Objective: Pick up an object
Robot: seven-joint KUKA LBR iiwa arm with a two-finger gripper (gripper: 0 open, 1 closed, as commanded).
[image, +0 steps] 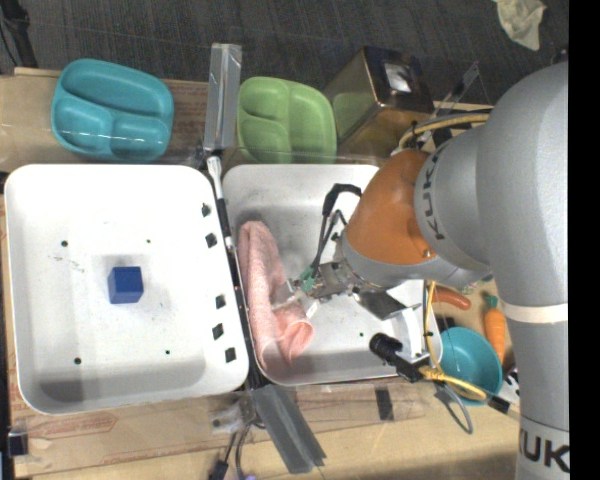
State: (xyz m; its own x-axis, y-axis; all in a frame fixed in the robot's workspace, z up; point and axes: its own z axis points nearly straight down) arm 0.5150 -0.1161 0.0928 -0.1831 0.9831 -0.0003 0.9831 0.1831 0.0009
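A pink cloth (268, 293) lies rolled along the left wall of the right bin (280, 183). My gripper (306, 290) hangs low in that bin, right at the cloth's right edge, with the orange-banded wrist above it to the right. A blue cube (126, 283) sits alone in the middle of the left bin (40, 198). The gripper's tips sit against the cloth's fold, partly lost among the metal parts.
A teal tray (112, 108) and a green tray (285, 118) rest behind the bins. A teal bowl (468, 360), a carrot (495, 333) and a brass box (380, 88) lie to the right, outside the bins. The arm covers the right bin's right half.
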